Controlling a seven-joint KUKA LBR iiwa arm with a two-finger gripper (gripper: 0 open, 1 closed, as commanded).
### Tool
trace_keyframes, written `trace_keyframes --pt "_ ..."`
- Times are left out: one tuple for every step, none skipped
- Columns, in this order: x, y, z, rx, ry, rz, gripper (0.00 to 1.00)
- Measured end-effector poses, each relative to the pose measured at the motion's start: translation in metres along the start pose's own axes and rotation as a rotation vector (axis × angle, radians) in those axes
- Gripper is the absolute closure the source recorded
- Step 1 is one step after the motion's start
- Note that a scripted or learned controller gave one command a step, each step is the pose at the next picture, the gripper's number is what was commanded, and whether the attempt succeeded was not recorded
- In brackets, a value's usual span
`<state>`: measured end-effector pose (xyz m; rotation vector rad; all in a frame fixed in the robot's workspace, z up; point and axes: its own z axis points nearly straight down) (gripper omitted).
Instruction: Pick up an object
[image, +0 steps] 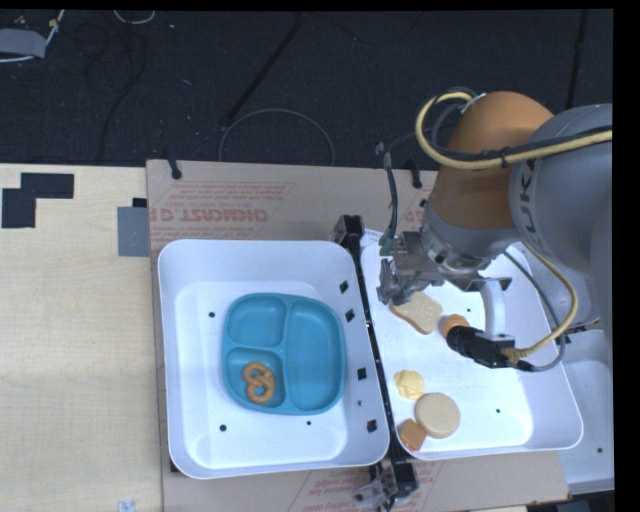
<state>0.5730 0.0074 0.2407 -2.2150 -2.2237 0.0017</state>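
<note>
My gripper (396, 288) hangs low over the left side of the right bin (540, 425), at the upper left edge of a slice of toast (422, 313). Whether it touches the toast is unclear from this angle. Just right of the toast lies a small orange piece (455, 324). Nearer the front of the same bin sit a pale yellow lump (408, 383), a round tan bun (438, 413) and an orange wedge (411, 435).
The left bin (190, 300) holds a blue divided plate (310, 350) with a pretzel (259, 382) in its front left compartment. A black divider (365, 330) runs between the bins. The arm's grey body and cable (500, 350) cover the right bin's far right part.
</note>
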Motion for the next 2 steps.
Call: trace_keyframes --pt "0.042 0.009 -0.002 0.0 -0.001 0.001 1.0" --pt "0.094 0.023 0.015 0.001 -0.001 0.0 1.0"
